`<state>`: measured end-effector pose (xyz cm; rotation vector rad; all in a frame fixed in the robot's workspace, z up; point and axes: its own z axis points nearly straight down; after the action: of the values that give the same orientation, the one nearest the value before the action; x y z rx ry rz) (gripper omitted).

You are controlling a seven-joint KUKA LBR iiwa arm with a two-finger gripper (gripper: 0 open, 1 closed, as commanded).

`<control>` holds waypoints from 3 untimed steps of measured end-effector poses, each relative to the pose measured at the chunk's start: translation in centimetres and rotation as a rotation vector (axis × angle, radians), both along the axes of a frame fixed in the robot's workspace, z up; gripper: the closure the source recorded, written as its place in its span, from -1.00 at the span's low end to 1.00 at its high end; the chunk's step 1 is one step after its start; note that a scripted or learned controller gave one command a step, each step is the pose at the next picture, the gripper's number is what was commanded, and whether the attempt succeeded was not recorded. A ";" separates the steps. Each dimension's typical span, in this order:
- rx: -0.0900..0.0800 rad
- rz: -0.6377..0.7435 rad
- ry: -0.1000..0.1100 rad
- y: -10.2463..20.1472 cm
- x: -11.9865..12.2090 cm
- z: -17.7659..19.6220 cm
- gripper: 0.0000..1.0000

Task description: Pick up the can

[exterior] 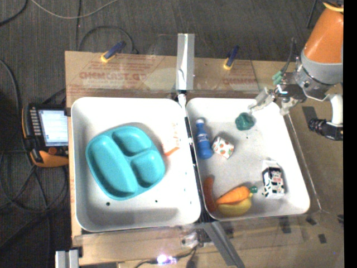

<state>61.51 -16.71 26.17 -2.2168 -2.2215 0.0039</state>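
Two white bins are sitting side by side, the left bin (83,205) and the right bin (295,166). One turquoise divided plate (126,161) is lying in the left. One blue bottle (202,140), one carrot (234,195), one banana (234,207) and one small carton (273,182) are lying in the right.

You're looking at a robotics lab, not a home or kitchen. The bench (162,74) is a board held down with clamps (112,51), standing on grey carpet (167,10) with loose cables (50,4) trailing across it. Two white bins (81,166) sit side by side, stocked with toy food and a plastic tray (125,161). An industrial arm (326,38) reaches in from the right, and a handheld control pendant (47,134) with a lit screen lies at the bench's left.
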 end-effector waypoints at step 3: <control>-0.008 0.057 -0.020 5.9 -5.7 -17.1 -1.00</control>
<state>55.77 -10.81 9.04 -2.1669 -2.2985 -0.0094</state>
